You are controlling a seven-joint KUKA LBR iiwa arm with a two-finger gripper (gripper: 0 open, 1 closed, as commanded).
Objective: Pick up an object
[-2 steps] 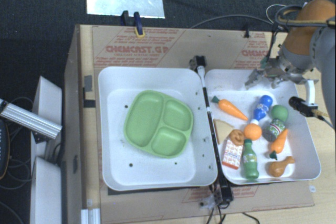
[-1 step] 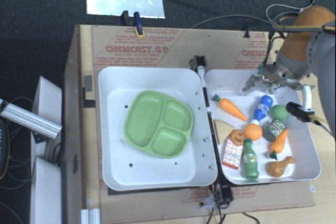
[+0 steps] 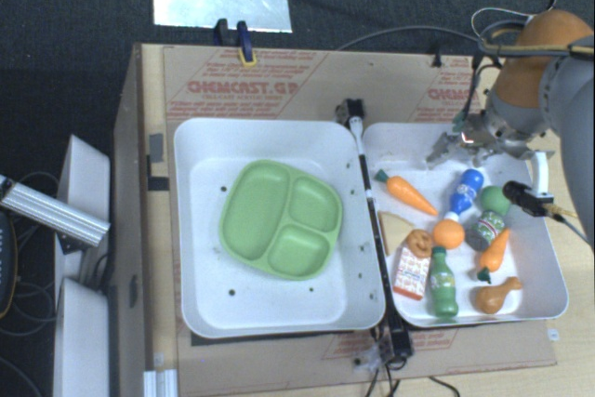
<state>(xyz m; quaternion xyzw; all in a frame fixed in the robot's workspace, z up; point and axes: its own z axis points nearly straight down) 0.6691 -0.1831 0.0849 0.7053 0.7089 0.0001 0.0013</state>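
— Which thing would it go for, do you reckon?

— Likely the blue bottle [image 3: 468, 190], upright near the back of the right bin [image 3: 556, 288], just below the gripper [image 3: 468, 142]. It looks like light, hard plastic, smooth and round, so it could slip or tip. I'd take it across the body, low down.

— Is the gripper holding anything?

— No. The fingers are spread apart above the bin's bare back part, with nothing between them.

— What about the rest of the pile?

— A carrot [image 3: 409, 191] lies on its own to the left, stiff and tapered; grip it at the thick end. Further forward it's crowded: an orange ball [image 3: 448, 233], a green can [image 3: 487, 220], a second carrot [image 3: 495, 251], a green bottle [image 3: 442, 284], a flat packet [image 3: 410, 272] and a toy drumstick [image 3: 495, 295], many touching or just beside each other.

— Room to move?

— Best at the back, where the floor is open. The divider between the bins sits close to the first carrot, and the front rim hems in the drumstick. The left bin [image 3: 200, 200] has a green tray [image 3: 279, 218] and free floor around it.
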